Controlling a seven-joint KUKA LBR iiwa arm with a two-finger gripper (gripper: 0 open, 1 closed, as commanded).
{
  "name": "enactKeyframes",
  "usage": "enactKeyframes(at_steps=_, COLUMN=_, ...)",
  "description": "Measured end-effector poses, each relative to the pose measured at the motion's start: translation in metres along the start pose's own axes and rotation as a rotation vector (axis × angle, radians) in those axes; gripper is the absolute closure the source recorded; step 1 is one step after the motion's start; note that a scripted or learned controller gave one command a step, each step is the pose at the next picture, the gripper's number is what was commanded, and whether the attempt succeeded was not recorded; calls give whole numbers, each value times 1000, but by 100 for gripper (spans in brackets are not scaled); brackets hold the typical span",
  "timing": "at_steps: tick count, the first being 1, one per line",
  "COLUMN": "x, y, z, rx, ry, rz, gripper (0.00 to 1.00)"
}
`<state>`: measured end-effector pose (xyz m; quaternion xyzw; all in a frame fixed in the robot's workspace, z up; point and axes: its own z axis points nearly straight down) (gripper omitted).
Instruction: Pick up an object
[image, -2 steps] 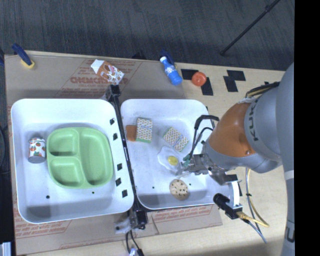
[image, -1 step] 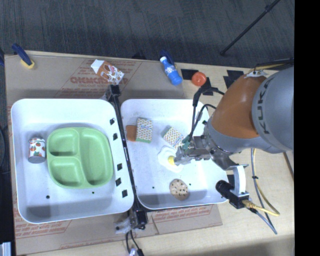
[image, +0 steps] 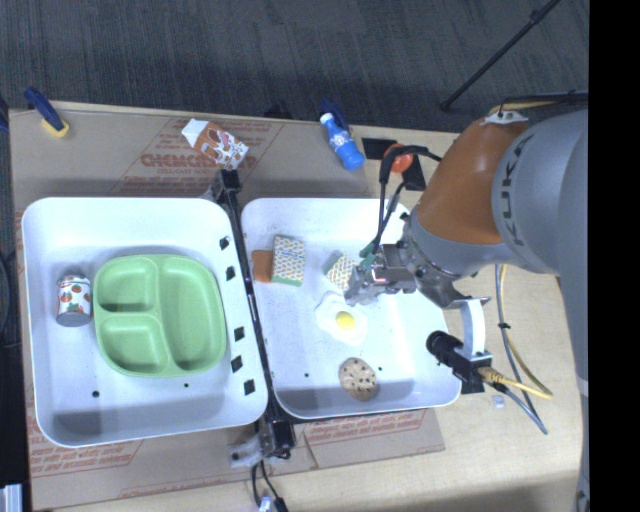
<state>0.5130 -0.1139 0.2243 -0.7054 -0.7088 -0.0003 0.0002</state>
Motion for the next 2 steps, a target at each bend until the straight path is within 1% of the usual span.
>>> enactKeyframes(at_steps=1, x=-10, y=39, z=26, rx=2, ry=-1, rz=-2, gripper=100)
enactKeyframes(at_steps=2, x=46, y=-17, z=33, rx=4, ry=0, rz=-3, gripper=100)
